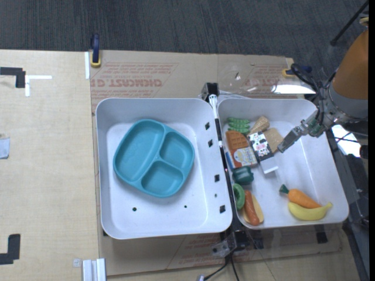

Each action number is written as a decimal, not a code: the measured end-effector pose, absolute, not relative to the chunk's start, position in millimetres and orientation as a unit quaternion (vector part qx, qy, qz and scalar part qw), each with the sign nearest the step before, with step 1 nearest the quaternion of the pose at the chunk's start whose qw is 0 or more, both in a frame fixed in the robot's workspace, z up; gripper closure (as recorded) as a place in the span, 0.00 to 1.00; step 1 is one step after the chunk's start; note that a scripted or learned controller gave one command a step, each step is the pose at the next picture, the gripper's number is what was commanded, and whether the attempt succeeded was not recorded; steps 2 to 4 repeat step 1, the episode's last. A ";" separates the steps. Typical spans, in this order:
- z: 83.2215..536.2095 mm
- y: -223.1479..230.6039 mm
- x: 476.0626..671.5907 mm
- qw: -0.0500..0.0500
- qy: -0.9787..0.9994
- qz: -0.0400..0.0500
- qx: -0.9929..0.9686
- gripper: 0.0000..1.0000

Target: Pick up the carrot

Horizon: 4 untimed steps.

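Camera view: carrot [301, 197] at near right of right bin [328, 157], touching banana [309, 212]. Hand [285, 143] over bin's middle, well apart from carrot, finger state impossible to tell.

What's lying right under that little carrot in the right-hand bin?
A yellow banana lies against the near side of the carrot; the two touch. Whether it runs beneath the carrot is hidden. Around them is the bin's white floor.
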State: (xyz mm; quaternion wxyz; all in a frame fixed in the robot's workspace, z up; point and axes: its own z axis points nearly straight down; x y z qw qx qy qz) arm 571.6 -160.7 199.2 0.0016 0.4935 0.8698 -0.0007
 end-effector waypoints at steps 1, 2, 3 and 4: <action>135.6 -181.6 481.0 0.000 0.852 -0.001 0.523 0.00; 135.6 -181.6 481.0 0.000 0.852 -0.001 0.523 0.00; 135.6 -181.6 481.0 0.000 0.852 -0.001 0.523 0.00; 135.6 -181.6 481.0 0.000 0.852 -0.001 0.523 0.00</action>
